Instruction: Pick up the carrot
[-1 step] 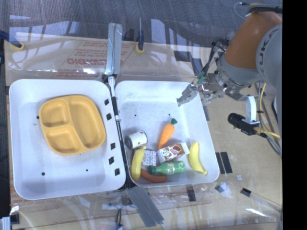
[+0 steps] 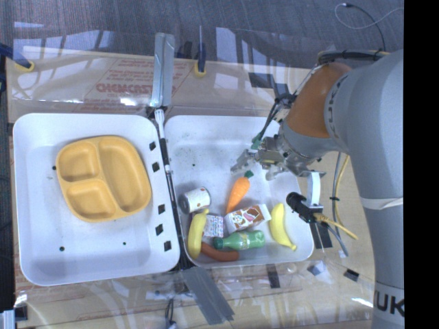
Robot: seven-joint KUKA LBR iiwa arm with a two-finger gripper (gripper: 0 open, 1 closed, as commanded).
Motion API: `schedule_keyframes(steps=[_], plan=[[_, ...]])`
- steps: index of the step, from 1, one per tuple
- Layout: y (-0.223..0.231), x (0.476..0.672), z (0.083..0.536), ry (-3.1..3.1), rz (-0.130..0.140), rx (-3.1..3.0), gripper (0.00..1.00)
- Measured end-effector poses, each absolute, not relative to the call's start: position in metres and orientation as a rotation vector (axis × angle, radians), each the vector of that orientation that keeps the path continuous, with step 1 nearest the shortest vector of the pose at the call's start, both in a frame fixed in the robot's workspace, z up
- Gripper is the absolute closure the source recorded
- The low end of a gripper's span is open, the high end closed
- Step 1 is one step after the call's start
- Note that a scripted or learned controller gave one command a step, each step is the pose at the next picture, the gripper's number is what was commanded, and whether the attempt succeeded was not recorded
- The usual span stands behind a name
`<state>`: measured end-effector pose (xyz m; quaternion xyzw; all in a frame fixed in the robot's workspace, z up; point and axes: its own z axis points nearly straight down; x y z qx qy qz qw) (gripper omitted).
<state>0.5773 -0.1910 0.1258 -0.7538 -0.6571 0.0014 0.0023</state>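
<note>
Gripper [image 2: 259,162] hovers in the right bin [image 2: 206,132], fingers spread open and holding nothing, just above the carrot [image 2: 237,192] lying tilted among other items.

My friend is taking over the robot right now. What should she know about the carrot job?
Claw: over the right bin, just above the carrot's green end, with nothing between its fingers.
Carrot: lying in the right bin, above the small carton and beside the white can.
Done: the arm has reached the carrot.
Left: lower, grab the carrot and lift it.
</note>
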Motion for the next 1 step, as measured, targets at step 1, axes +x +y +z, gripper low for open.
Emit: schedule_keyframes(steps=[1], plan=[[-0.1955,0.5656,0.0919,-2.213,0.002,-2.224,0.00]])
